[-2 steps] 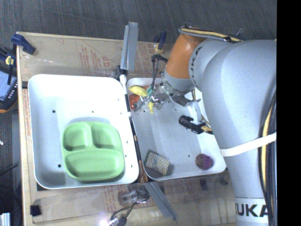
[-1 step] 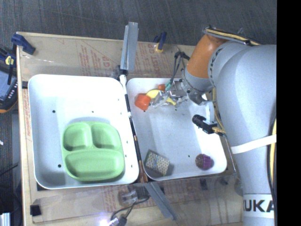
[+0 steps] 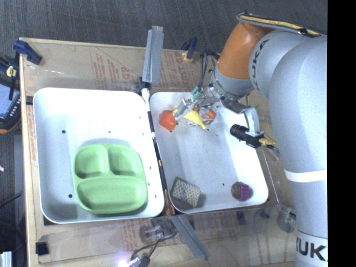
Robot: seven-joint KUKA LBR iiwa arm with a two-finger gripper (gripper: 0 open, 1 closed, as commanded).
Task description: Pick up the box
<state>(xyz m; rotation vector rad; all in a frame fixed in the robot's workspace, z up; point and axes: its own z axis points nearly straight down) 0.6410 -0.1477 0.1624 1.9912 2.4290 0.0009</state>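
The box (image 3: 186,193) lies at the right bin's (image 3: 214,166) near wall, well apart from the jaws. The gripper (image 3: 196,103) is at the far end; I cannot tell its state. Bare floor lies between.

Grey KUKA iiwa arm (image 3: 295,127) enters from right side of view, w/ large grey link filling right edge. Orange band (image 3: 240,49) sits above wrist, near top centre-right. Wrist angled down and leftward. Two-finger gripper (image 3: 196,102) at end of wrist, pointing left-down, low over bin area. Finger state: not discernible, too small and cluttered.
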